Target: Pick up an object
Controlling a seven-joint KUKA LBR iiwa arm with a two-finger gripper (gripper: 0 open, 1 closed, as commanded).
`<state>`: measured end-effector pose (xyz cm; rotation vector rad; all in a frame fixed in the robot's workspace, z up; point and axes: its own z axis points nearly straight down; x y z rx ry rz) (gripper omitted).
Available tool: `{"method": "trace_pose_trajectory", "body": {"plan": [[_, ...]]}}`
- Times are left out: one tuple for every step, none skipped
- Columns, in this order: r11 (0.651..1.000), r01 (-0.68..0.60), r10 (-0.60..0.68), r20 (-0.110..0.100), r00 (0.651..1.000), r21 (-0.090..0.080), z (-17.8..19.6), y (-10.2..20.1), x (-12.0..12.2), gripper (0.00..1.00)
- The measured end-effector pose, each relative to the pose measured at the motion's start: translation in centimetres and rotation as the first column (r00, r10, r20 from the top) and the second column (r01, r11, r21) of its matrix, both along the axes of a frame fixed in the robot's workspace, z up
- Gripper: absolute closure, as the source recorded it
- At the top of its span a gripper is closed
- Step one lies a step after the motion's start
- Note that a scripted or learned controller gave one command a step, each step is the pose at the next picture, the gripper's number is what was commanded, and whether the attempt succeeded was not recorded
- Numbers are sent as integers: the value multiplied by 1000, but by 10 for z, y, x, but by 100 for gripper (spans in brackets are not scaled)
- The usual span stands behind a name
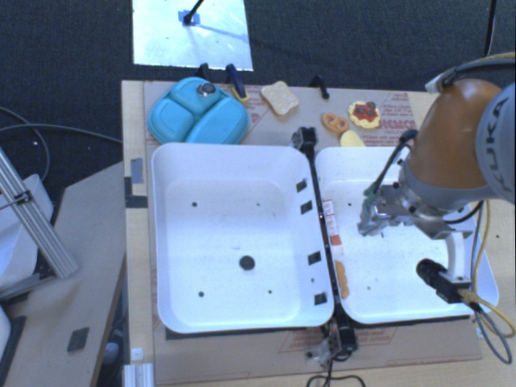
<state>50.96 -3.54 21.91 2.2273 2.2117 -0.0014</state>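
My hand (372,218) hangs over the right bin (419,305), near its left wall; whether it is open or closed I cannot tell. An orange object (341,279) lies in that bin against the same wall, nearer the camera.

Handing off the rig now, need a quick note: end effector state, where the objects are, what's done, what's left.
End effector: over the right bin, near its left side; nothing seen between its fingers, open or shut not readable from this angle.
Objects: small orange piece and a red-and-white item lie along the right bin's left wall. A small dark disc sits in the left bin.
Behind the bins, on the board: blue tray, toast slice, pretzel, a red-topped round piece, a yellow piece.
Done: nothing picked yet.
Left: grasp and lift one object.
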Motion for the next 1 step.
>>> {"method": "trace_pose_trajectory", "body": {"plan": [[1000, -14, 14, -2, 1000, 4, -36, 46, -12, 100]]}}
